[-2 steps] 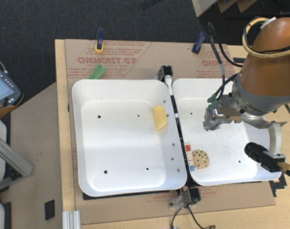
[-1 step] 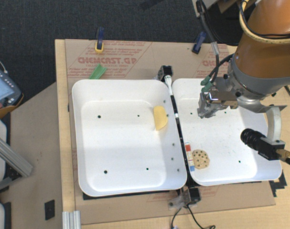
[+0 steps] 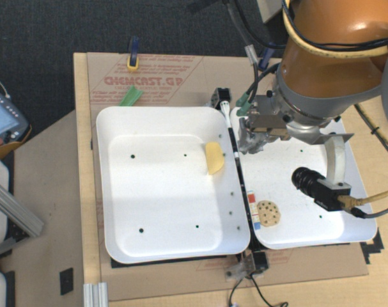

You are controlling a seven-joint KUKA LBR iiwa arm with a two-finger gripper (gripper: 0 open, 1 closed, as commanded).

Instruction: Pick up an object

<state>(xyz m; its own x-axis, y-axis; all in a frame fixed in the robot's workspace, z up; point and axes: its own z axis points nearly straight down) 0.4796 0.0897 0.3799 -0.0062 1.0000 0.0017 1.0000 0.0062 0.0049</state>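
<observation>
Two bins sit side by side on a cardboard sheet [image 3: 174, 75]. The left bin [image 3: 103, 171] has a wedge-shaped lump [image 3: 213, 158] in it, close to its right wall and a bit behind the middle. In the right bin [image 3: 296, 226], a cookie-like disc [image 3: 268, 213] lies near the front left corner, with a small block [image 3: 252, 210] just left of it by the wall. The gripper [image 3: 248, 144] hangs over that bin's back left corner. Behind the left bin, a clip [image 3: 130, 96] lies on the sheet, and there's a clamp [image 3: 133, 55] at its back edge.
</observation>
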